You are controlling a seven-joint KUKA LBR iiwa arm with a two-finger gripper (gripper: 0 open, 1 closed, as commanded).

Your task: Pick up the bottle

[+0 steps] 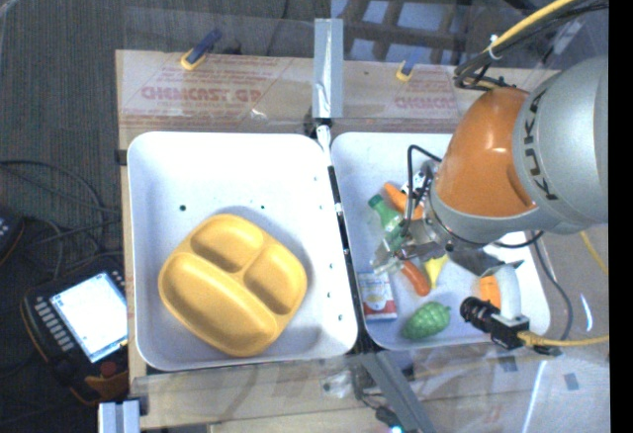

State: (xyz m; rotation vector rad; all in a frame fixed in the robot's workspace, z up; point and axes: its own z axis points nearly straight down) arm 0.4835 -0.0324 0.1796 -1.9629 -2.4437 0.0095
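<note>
The arm (514,159) reaches over the right bin (361,159), with its gripper (408,245) low among the clutter, just beside a green bottle (384,214) that lies near the bin's left wall. Close by are an orange piece (416,276), a red-and-white packet (378,295) against the left wall, and a bumpy green fruit (427,320) at the near edge. The left bin (163,179) holds a yellow tray (234,283) with three sections, well apart from the gripper.
</note>
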